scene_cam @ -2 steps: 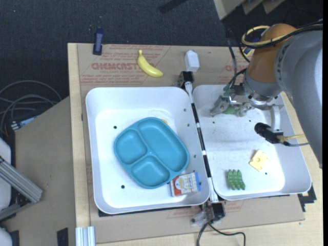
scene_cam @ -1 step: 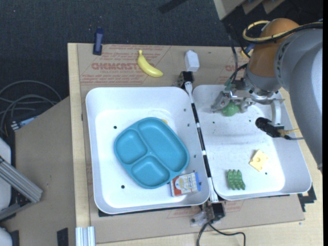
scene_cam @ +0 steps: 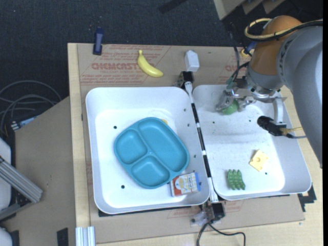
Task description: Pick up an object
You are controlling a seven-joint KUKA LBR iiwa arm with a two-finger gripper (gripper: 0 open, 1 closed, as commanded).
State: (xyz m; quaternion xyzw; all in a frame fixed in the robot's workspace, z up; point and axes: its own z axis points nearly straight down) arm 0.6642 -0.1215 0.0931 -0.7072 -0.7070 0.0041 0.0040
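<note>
Apparently a small green object (scene_cam: 230, 107) is being clasped between the fingers of the gripper (scene_cam: 229, 101) in the right bin (scene_cam: 294, 160), so a clean lift is being called for next.

Tray (scene_cam: 150, 151) in left bin (scene_cam: 97, 106).

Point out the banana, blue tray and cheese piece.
banana (scene_cam: 149, 66), camera view, middle of its curved body
blue tray (scene_cam: 150, 151), camera view, central divider between compartments
cheese piece (scene_cam: 259, 161), camera view, centre of its top face
</note>
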